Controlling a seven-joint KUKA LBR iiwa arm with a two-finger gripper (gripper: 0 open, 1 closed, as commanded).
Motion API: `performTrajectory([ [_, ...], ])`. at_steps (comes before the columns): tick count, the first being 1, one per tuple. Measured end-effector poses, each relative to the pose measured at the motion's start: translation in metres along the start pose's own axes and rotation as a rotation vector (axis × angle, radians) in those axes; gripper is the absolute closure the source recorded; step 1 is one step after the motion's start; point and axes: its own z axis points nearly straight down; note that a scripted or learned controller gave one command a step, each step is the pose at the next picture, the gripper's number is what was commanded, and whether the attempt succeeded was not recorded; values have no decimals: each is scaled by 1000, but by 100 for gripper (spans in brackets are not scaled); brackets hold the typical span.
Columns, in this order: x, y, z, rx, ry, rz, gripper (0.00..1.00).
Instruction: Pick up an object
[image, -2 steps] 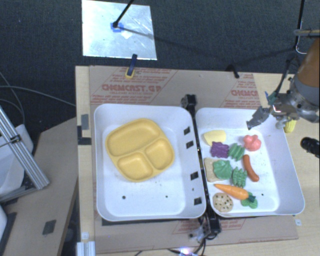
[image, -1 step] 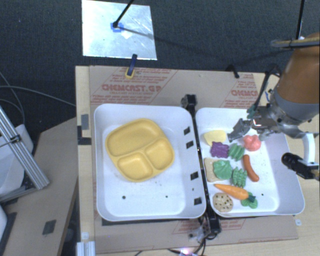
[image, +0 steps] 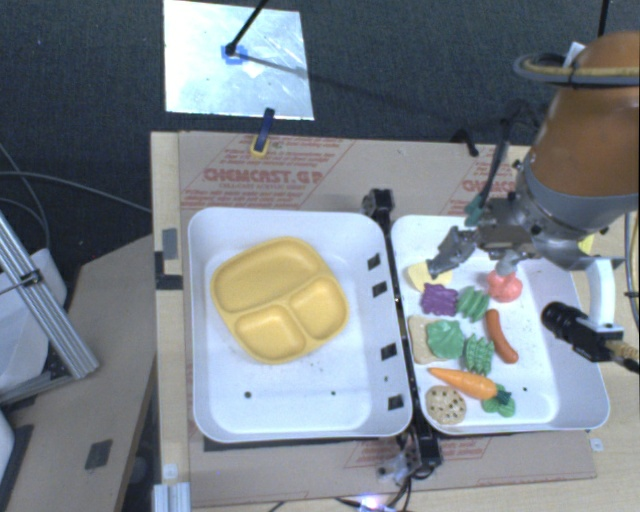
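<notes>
The gripper (image: 472, 262) hangs over the upper part of the right bin (image: 575, 400), its two fingers (image: 442, 258) spread apart with nothing between them. One finger points down toward the yellow cheese wedge (image: 416, 275) near the bin's left wall, the other toward the pink piece (image: 506, 288) further right. The toy food lies crowded below: a purple grape cluster (image: 438, 298), a small green piece (image: 473, 303) beside it, a red sausage (image: 501, 335), a green lettuce-like piece (image: 445, 338) lying on a pale slice, another green vegetable (image: 479, 353), a carrot (image: 466, 381) and a chocolate-chip cookie (image: 444, 404) at the bottom.

The crowding is the main risk. The pieces touch or nearly touch, so a descent with the fingers this wide could straddle two of them and close on neither, or wedge one finger on top of a piece instead of beside it. The cheese wedge sits close to the bin wall, and a finger coming down there might strike the rim or push the wedge against it. Small rounded plastic foods look likely to squirt out sideways under a pinch that is off centre. The flat cookie and slice offer little height to grip.

The left bin (image: 210, 400) holds a yellow divided tray (image: 280, 300), well apart from the gripper
</notes>
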Motion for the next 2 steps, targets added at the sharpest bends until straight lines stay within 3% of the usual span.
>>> performTrajectory([
  [1,77,-16,-70,0,1,0,0],
  [2,161,-20,-84,4,1,-1,0],
])
